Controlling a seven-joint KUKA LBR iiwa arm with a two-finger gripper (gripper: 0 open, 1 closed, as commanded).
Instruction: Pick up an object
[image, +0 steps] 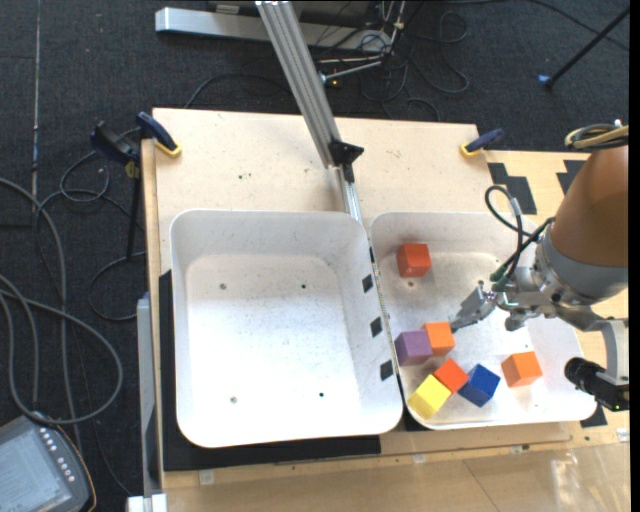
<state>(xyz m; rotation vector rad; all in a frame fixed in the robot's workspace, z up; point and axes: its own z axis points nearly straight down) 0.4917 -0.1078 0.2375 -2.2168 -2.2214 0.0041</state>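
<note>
The left bin (200, 330) takes up the left half of the bench (260, 150), its white floor bare apart from a few dark specks, leaving wide open room from rim to rim. Its right wall meets the right bin (455, 225) along a seam with small black marks. In the right bin the blocks crowd the near half: a purple block (412, 346) touches an orange block (439, 337), with a yellow block (431, 397), a red-orange block (451, 375) and a blue block (481, 384) packed just below. A red block (413, 259) sits apart near the far wall, and another orange block (521, 368) lies alone to the right. The gripper (470, 315) hangs just right of the orange block beside the purple one, fingers drawn narrow with nothing between them. No writing is legible.
</note>
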